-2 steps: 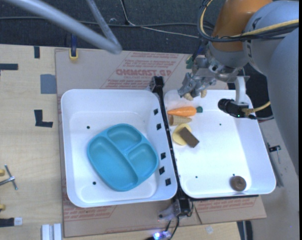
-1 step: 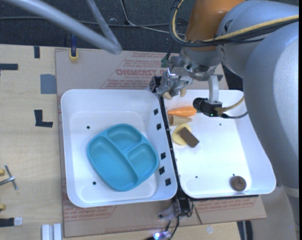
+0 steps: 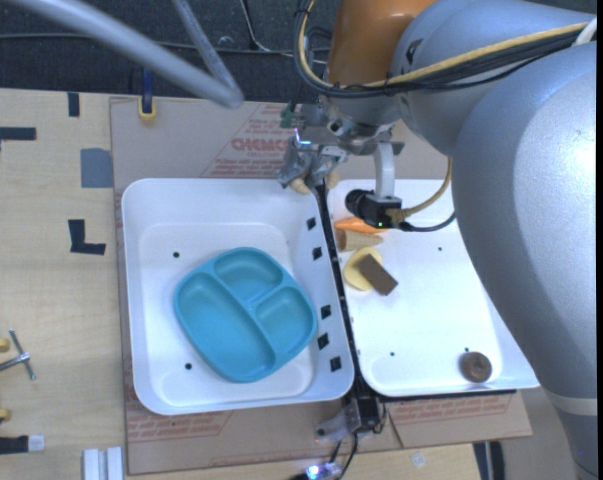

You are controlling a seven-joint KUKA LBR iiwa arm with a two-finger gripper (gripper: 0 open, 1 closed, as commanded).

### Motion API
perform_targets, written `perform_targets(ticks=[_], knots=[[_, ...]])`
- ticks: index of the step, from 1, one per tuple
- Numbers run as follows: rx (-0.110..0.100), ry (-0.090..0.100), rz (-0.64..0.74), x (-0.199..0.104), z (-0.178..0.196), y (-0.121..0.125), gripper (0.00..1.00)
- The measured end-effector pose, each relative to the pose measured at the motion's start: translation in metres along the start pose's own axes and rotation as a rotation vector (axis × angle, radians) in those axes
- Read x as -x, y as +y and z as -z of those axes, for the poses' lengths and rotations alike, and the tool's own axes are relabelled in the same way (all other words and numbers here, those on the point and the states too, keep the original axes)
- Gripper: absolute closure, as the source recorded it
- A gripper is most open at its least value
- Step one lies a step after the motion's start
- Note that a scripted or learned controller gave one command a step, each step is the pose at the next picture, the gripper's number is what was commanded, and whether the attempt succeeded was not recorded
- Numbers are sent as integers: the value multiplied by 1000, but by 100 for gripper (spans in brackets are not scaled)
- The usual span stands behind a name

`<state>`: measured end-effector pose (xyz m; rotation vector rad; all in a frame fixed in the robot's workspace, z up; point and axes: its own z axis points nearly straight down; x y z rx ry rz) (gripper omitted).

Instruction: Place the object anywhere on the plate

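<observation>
Cardboard lines the bench under two white bins (image 3: 141,268), side by side mid-frame. Filling the right of the frame, the grey arm (image 3: 541,168) reaches to the upper centre, where its gripper (image 3: 303,168) hangs over the bins' shared back edge — whether it is open or closed, I cannot tell. A blue divided plate (image 3: 243,313) lies in the left bin. Something small and pale (image 3: 299,183) sits right at the gripper; held or not is unclear. For a clean placement I would carry it down-left — well over the plate.
</observation>
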<state>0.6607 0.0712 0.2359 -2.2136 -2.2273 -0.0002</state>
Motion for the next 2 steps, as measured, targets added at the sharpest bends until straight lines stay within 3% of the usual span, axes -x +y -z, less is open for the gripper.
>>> perform_targets(ticks=[1, 2], knots=[[-1, -1, -1, -41, -3, -1, 100], [-1, -2, -3, -39, -2, 0, 0]])
